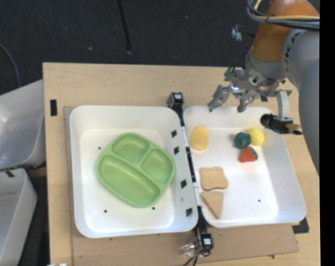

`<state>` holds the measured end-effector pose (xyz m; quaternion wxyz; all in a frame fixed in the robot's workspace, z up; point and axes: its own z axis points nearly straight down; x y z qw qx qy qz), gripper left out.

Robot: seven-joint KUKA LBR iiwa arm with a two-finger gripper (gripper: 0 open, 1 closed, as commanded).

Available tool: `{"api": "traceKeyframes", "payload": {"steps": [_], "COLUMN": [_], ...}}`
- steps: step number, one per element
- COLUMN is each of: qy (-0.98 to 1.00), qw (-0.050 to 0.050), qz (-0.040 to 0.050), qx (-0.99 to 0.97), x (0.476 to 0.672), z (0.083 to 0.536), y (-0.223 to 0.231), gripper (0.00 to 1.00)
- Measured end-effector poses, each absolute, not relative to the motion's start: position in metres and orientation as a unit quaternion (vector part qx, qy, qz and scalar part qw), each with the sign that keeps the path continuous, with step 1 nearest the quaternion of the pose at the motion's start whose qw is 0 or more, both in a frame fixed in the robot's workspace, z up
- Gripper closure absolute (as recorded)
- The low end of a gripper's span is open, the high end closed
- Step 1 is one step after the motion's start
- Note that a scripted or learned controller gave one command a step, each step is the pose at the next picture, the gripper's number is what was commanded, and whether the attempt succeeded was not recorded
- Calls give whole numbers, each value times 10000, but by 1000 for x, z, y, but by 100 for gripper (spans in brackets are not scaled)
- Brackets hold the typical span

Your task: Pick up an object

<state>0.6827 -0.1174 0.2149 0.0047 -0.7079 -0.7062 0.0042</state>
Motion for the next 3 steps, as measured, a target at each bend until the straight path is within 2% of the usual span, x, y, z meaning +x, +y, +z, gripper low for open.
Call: {"api": "traceKeyframes", "payload": {"steps": [1,3], "qy": [-7067,-7064], "qw": [-7,-2], "qz": [-6,18], "qx": [-7075,-7078], "x": [686,674], "z": [224,119], "y": [-117,-127], "gripper": [0,0]}}
